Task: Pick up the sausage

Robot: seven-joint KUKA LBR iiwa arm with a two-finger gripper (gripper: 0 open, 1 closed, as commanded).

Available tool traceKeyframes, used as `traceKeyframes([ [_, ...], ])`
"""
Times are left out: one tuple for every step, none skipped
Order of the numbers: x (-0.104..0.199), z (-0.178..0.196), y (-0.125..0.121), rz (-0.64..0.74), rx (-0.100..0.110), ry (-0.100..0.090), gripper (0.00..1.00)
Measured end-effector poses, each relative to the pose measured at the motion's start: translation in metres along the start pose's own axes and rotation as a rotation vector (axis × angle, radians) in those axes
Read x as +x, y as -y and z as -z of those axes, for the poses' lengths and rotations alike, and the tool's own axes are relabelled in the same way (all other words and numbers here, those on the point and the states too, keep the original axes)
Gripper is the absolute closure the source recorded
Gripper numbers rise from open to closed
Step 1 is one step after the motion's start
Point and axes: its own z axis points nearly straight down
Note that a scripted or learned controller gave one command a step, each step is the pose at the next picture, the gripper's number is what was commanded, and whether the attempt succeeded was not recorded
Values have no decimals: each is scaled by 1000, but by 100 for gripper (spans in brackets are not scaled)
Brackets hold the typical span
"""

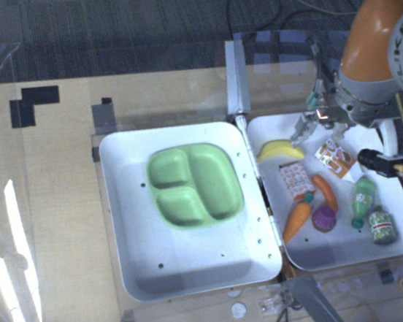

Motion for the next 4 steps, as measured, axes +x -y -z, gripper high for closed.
traceKeyframes([
  [0,-87,-40,273,-1,1,0],
  [12,-29,-31,642,-5,2,0],
  [5,-16,37,696,-4,2,0],
  [6,-4,34,698,-13,5,100],
])
